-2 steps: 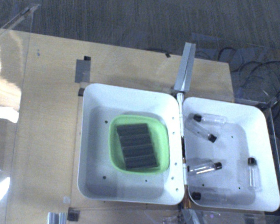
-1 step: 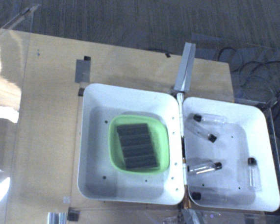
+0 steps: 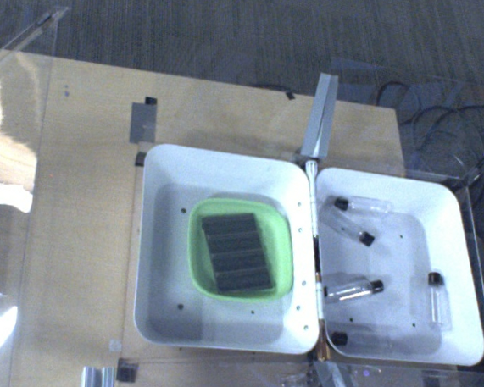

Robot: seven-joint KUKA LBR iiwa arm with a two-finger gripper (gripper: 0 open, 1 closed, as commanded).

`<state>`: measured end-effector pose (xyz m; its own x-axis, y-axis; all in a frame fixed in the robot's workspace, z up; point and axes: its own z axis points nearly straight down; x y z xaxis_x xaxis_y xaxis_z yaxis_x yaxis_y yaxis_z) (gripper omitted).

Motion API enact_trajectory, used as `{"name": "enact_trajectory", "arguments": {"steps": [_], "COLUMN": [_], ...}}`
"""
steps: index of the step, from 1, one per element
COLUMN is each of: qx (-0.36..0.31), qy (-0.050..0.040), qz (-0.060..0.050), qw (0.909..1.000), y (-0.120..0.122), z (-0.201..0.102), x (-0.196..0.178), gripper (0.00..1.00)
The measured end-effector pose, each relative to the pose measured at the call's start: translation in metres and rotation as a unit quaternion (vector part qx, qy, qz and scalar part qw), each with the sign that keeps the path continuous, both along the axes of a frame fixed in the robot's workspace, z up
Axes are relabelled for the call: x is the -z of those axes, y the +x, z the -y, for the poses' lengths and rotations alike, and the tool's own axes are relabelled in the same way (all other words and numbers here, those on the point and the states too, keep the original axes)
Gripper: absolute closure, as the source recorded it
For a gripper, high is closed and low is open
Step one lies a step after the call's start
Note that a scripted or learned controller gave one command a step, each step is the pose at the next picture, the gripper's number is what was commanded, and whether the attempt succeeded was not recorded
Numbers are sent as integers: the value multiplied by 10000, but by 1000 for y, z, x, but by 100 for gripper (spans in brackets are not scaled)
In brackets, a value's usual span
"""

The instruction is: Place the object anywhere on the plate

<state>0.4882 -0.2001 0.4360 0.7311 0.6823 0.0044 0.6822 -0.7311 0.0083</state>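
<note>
Camera view: green plate in left bin, bearing a dark ribbed block. Clear vials with black caps in right bin. Nearest to plate, the vial at, long axis nearly crosswise, cap pointing right. Gripper state: cannot tell. Coming move judged leftward across the divider.
</note>
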Motion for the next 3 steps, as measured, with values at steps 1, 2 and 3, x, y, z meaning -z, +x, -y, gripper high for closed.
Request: {"name": "enact_trajectory", "arguments": {"steps": [1, 2, 3], "qx": [580, 1227, 1832], "qy": [7, 4, 7], "qz": [-1, 8, 14], "qw": [9983, 9924, 9831], "y": [4, 0, 1], "z": [2, 6, 6], "x": [0, -1, 0], "gripper": [0, 0, 0]}}
